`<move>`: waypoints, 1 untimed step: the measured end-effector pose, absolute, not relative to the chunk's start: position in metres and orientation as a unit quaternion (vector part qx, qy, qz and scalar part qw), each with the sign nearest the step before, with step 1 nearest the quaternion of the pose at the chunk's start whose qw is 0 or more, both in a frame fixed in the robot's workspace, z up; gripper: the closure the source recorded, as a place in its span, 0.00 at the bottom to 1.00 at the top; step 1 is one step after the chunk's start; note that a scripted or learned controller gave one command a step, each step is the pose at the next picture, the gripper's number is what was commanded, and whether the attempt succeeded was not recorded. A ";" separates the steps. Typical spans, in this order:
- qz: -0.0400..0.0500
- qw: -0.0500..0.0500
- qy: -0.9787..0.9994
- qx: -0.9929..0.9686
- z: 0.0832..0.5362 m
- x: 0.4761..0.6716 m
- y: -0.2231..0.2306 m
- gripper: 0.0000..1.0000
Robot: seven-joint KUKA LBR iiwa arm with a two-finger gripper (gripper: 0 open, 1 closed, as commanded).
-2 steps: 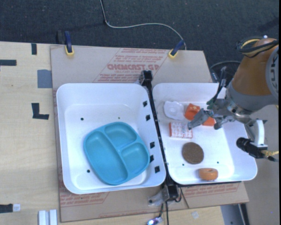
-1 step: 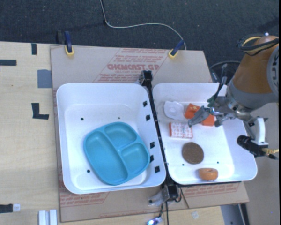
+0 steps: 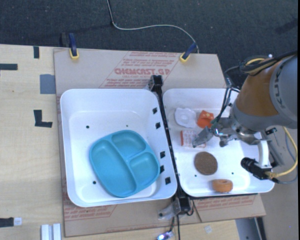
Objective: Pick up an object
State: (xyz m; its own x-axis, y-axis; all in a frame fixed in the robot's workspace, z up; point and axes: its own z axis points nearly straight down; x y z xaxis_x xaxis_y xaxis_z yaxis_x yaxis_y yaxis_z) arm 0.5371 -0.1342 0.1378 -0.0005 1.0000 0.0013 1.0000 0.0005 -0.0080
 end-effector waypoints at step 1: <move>0.001 0.000 -0.708 -0.707 0.085 0.537 -0.133 0.00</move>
